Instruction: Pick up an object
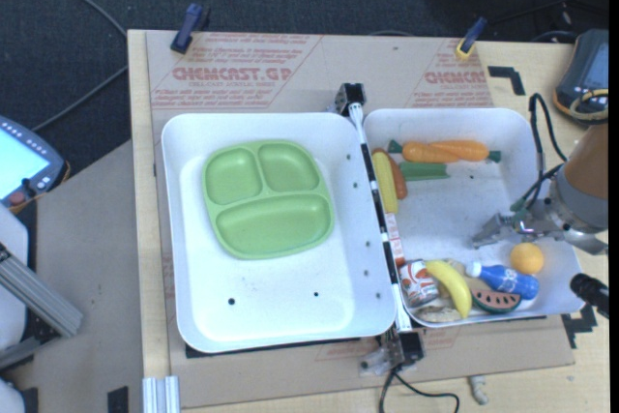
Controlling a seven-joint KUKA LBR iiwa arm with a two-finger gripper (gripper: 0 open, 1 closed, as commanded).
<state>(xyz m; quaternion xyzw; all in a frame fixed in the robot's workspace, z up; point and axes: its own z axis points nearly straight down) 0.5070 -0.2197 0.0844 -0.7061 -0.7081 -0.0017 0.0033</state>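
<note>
A green three-compartment plastic plate point(268, 198) lies in the left shallow white bin point(193, 305). The right shallow white bin point(440, 122) holds an orange toy carrot point(445, 151) at its far wall, a yellow toy banana point(452, 285) at its near wall, and a small orange ball point(527, 258) just right of the banana.

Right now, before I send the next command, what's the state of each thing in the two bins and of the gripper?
green divided plate: flat in left bin, nothing on it
carrot: lying at right bin's far wall
corn cob: lying by the divider
banana: lying at the near wall
blue bottle: on its side
orange: loose beside the bottle
gripper: low in right bin, open, holding nothing
</note>
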